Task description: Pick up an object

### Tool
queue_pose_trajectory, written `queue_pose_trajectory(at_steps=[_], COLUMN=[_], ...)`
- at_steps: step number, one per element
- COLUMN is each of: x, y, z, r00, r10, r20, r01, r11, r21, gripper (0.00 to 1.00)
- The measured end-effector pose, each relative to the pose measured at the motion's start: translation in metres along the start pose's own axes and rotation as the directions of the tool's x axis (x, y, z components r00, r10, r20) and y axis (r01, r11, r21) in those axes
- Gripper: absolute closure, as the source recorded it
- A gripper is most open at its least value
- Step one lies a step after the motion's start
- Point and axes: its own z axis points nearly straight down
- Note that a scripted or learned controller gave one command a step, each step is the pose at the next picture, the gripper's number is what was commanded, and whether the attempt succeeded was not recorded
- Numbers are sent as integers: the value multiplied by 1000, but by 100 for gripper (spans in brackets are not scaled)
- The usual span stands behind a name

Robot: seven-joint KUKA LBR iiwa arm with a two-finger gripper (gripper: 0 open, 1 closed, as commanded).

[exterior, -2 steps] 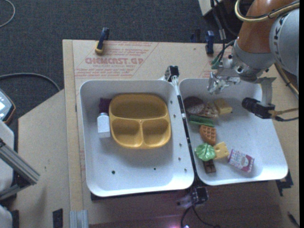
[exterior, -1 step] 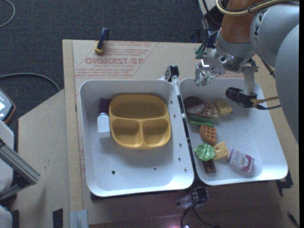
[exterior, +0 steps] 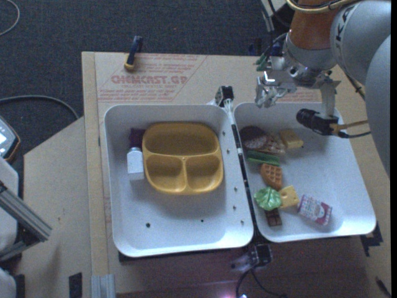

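Observation:
My gripper [exterior: 267, 96] hangs above the far left corner of the right bin [exterior: 353, 185], open with nothing between its fingers. Below it in that bin lie several toy foods: a brown round piece [exterior: 251, 135], a yellow block [exterior: 290, 140], a green bean pod [exterior: 263, 160], an orange waffle [exterior: 271, 175], a green leafy piece [exterior: 268, 198], a cheese wedge [exterior: 288, 195], a dark chocolate bar [exterior: 273, 218] and a pink-and-white packet [exterior: 314, 210].
The left bin [exterior: 124, 222] holds a yellow divided plate [exterior: 183, 157], a small white bottle [exterior: 135, 162] and a dark purple item [exterior: 136, 135]. A black cylinder [exterior: 315, 121] on the arm juts over the right bin's far edge. The rim [exterior: 239, 166] between the bins runs beside the foods.

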Motion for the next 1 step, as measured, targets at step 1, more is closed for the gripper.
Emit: queue_pose_trajectory(at_steps=[1], x=[2], y=[6], z=[-1], r00=[1000], r10=[0], r20=[1], r01=[0], r11=[1000], r21=[1], gripper=[100])
